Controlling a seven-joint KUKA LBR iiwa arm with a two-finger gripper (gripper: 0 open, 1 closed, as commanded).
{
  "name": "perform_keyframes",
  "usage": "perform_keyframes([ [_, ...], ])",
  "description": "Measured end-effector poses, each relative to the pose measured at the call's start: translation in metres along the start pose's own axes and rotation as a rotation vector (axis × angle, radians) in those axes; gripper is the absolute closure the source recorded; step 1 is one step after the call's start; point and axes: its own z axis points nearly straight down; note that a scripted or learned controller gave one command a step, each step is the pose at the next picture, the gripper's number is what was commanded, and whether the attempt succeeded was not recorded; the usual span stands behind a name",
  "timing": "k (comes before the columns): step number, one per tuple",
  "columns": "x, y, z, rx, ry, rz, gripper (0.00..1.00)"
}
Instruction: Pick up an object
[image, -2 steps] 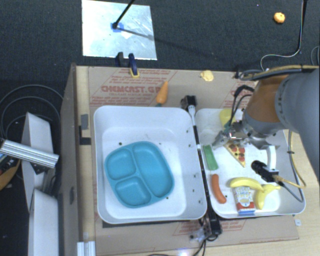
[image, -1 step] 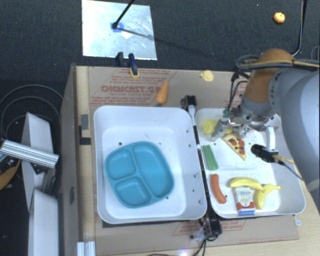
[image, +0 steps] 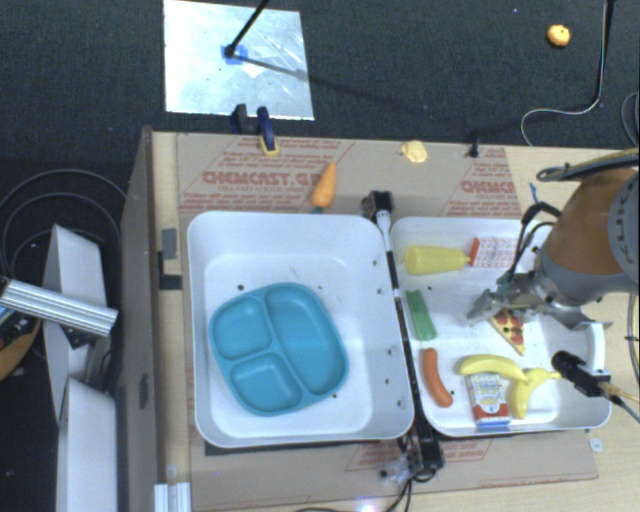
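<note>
From the overhead camera I see the arm (image: 600, 235) reaching in from the right, its grey wrist low over the right bin (image: 450, 420). The tool (image: 503, 303) sits right at the upper end of the pizza slice (image: 511, 331), a small triangular toy with an orange-yellow face and dark red spots, lying near the middle right of that bin. I cannot tell how the tool is set, nor whether it has any hold on the slice; the metal parts blur together at the slice's top edge. Around it in the same bin I have a yellow bottle (image: 435, 260) lying on its side near the top, a red-and-white packet (image: 489, 251) just beside the bottle's right end, a green stick (image: 422, 314) along the left wall, a red-orange sausage (image: 436, 376) below it, a banana (image: 505, 372) near the bottom, and a small red-labelled carton (image: 486, 396) touching the banana's underside. The left bin (image: 225, 240) carries a blue divided tray (image: 277, 347) with three compartments. On the surface (image: 400, 180) above the bins lies an orange carrot (image: 323, 186).
</note>
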Motion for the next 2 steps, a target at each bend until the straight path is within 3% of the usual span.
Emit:
perform_keyframes([
  [1, 0.0017, 0.0055, -0.0119, -0.008, -0.004, -0.006, 1.00],
  [2, 0.0019, 0.0053, -0.0113, -0.007, -0.003, -0.006, 0.00],
])
